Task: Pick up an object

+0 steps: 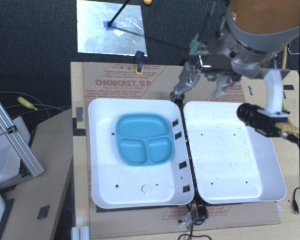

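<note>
A light blue plate with three compartments lies flat in the middle of the left bin. My gripper hangs above the far edge of the bench, over the back rims where the two bins meet. Its two fingers stand well apart, so it is open, with nothing between them. The gripper is up and to the right of the plate and is not touching it. The grey arm with its orange band comes in from the upper right.
The right bin sits beside the left one, with black clips along their shared rim. A faint round mark shows on the left bin's floor. A black cylinder on a white bracket overhangs the right bin's far right side.
</note>
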Tool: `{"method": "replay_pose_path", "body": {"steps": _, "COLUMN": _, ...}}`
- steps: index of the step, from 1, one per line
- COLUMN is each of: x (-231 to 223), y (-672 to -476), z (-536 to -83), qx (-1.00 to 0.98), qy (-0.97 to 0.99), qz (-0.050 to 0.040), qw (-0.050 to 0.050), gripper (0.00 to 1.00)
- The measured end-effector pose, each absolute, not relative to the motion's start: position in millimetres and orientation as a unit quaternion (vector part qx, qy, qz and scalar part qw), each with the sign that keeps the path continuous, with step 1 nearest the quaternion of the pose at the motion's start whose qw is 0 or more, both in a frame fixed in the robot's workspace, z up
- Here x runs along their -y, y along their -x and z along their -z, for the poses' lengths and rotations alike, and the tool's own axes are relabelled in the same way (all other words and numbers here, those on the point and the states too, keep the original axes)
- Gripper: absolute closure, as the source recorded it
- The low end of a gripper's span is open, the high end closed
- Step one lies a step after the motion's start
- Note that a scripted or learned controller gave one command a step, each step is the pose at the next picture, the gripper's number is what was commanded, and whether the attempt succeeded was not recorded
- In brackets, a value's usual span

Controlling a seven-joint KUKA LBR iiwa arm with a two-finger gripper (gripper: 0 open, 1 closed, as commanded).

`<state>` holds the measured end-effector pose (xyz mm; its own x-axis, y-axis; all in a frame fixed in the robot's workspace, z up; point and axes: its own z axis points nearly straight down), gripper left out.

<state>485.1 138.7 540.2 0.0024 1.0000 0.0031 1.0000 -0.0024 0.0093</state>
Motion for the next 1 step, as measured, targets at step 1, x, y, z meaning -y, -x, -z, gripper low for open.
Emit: {"method": "replay_pose_path", "body": {"steps": 1, "x": -142.4, "y": -486.8, "z": -546.2, "qx": -0.709, "qy": -0.705, "qz": -0.0026, "qw": 0.001, "gripper": 1.00}}
